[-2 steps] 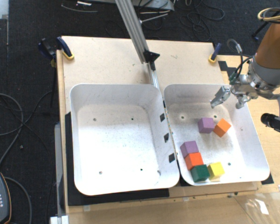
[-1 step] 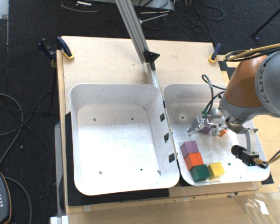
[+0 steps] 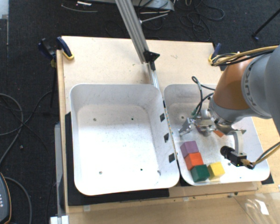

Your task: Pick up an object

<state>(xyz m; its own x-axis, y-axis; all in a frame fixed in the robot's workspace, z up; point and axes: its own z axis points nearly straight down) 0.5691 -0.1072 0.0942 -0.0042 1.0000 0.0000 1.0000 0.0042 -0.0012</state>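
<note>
Four small blocks sit clustered in the near part of the right-hand shallow white plastic bin (image 3: 177,97): a pale purple cube (image 3: 189,148) farthest from me, an orange cube (image 3: 193,160) touching its near side, a green cube (image 3: 200,172) just in front of that, and a yellow cube (image 3: 216,170) beside the green one, close to the bin's front rim. Just behind the purple cube hangs the metal two-finger gripper (image 3: 192,125), low over the bin floor, with nothing visibly held; from here I cannot tell how its jaws stand. It belongs to the grey robot arm with an orange band above the wrist (image 3: 245,90), which reaches in from the right and covers much of that bin's far right side. Black cables run along the wrist, and a small black fitting (image 3: 233,156) hangs over the bin's right edge. The left-hand shallow white plastic bin (image 3: 79,101) lies right alongside, its floor speckled with dark marks. Both bins rest on a pale wooden bench top (image 3: 107,59), scuffed and bare behind them. A slanted aluminium pole (image 3: 133,24) rises from between the bins. A blue and yellow clamp (image 3: 60,48) grips the bench's far left corner. The floor around is dark carpet (image 3: 23,101) strewn with black cables.
</note>
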